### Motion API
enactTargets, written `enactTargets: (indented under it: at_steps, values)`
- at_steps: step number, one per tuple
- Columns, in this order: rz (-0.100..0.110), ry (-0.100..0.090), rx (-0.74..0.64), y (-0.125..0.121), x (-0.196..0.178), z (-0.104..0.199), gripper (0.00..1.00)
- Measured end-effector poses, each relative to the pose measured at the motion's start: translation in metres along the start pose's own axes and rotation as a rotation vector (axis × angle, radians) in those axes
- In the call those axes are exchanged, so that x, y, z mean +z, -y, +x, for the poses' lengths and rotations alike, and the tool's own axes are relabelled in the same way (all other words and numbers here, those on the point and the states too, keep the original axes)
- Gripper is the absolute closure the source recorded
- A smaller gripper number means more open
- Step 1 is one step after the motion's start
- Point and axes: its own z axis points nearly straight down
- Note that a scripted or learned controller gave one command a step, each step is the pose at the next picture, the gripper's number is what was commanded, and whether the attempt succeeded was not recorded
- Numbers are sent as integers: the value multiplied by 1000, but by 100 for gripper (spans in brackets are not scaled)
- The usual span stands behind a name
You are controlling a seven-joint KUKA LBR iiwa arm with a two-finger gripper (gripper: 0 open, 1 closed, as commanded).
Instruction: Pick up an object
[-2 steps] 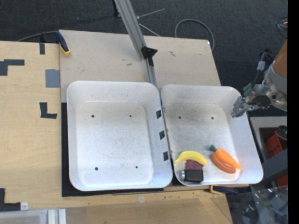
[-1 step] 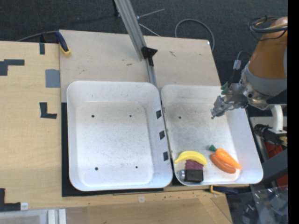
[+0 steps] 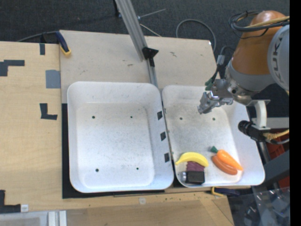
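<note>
Both bins (image 3: 115,91) look like matt white plastic, finely speckled. The bench (image 3: 28,140) has a pale, matt wood-grain face. The carrot (image 3: 226,162) and banana (image 3: 192,158) near the right bin's (image 3: 188,91) front edge look like glossy plastic.

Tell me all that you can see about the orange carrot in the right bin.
The carrot is a small toy, glossy like plastic, bright orange with a short green stub at its upper-left end. It lies flat on the floor of the right bin, near the front right corner, pointing diagonally toward that corner. It looks whole. A yellow banana lies to its left, a small gap between them. The gripper hangs well above it in the view, apart from it.
</note>
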Motion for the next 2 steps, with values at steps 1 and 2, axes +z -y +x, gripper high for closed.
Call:
enactTargets:
  at_steps: [1, 2]
  values:
    - [1, 1, 1, -15, 12, 40, 100]
    - [2, 1, 0, -31, 30, 88, 100]
